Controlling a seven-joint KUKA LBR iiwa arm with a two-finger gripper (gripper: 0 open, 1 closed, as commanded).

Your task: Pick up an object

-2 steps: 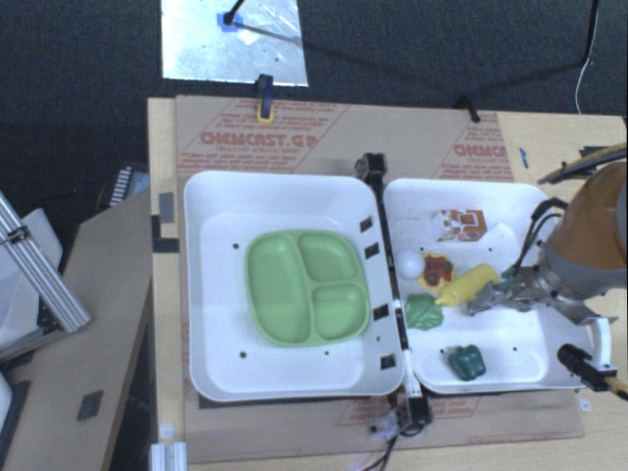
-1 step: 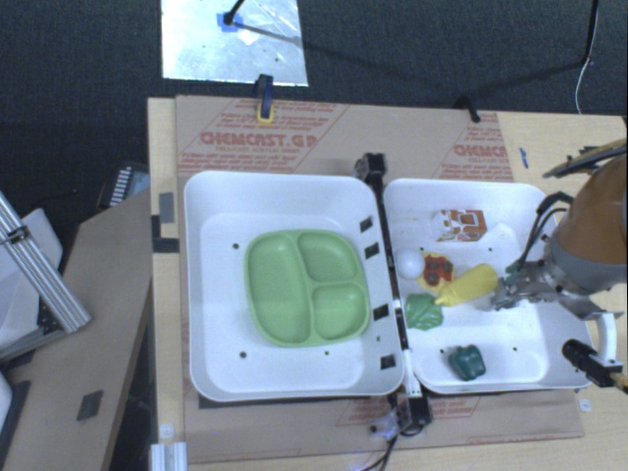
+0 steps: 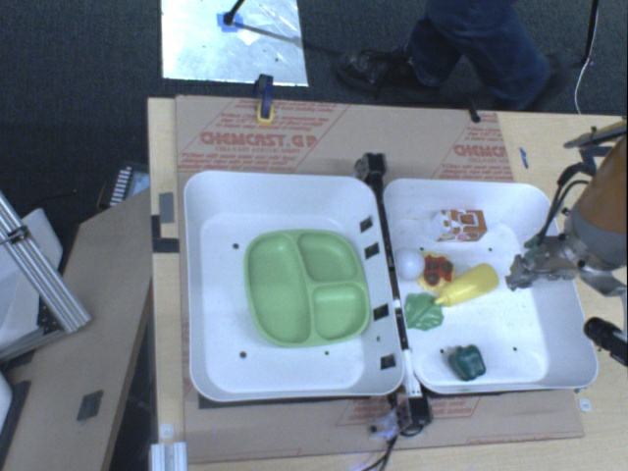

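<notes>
1. Lying near the middle of the right bin (image 3: 564,361): yellow plastic piece (image 3: 469,285), touching a red toy (image 3: 437,266), just beside a green leaf (image 3: 424,312).
2. Probably handling light, stiff, smooth, somewhat slippery; gripping across its narrow middle looking safest.
3. Hovering just right of it with the gripper (image 3: 520,271); failing to tell how open; seeing nothing held.

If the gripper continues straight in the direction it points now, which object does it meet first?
Probably the yellow object: the gripper points left across the right bin toward it. Its height above the bin is unclear.
</notes>
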